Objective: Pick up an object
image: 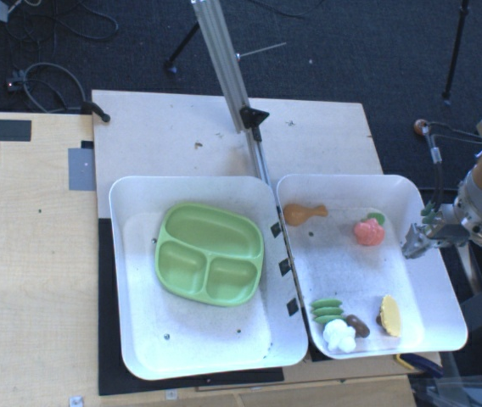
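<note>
The right bin (411, 195) holds several toy foods. An orange drumstick (304, 214) lies near its far left corner. A red strawberry with a green top (369, 231) sits toward the far right. A yellow corn piece (389, 315), a green pea pod (326, 309), a white cauliflower (339, 336) and a small brown piece (359, 324) lie along the near side. My gripper (417, 242) hangs at the bin's right rim, just right of the strawberry and apart from it.
The left bin (131, 312) carries a green divided plate (210, 254). A slanted metal rail (228, 66) runs down to the divider between the bins. The arm's wrist (470, 219) comes in from the right edge.
</note>
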Robot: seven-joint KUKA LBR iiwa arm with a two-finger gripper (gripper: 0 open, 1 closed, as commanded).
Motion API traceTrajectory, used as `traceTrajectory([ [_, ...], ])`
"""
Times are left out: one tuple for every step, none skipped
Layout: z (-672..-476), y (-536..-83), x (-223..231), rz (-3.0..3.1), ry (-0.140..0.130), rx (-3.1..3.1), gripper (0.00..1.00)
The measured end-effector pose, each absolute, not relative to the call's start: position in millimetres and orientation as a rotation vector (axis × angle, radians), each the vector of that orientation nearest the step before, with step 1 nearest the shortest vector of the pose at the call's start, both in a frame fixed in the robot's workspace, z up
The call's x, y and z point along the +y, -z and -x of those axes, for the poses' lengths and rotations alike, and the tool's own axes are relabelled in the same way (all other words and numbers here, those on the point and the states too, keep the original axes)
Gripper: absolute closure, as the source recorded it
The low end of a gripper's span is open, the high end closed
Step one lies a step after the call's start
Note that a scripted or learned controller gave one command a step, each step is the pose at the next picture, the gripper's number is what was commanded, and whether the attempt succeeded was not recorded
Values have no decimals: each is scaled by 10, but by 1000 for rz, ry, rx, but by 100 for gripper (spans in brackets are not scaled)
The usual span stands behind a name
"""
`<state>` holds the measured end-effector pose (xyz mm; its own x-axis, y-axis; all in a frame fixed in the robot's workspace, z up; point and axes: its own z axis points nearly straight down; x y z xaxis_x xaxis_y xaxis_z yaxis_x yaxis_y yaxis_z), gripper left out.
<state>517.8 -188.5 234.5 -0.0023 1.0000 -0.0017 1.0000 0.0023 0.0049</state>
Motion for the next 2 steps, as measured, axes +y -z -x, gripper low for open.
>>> traceTrajectory([
  [-5187, -2873, -1892, -2217, -3, 2221, 100],
  [-5397, -2808, -1407, -2217, 0, 2228, 100],
])
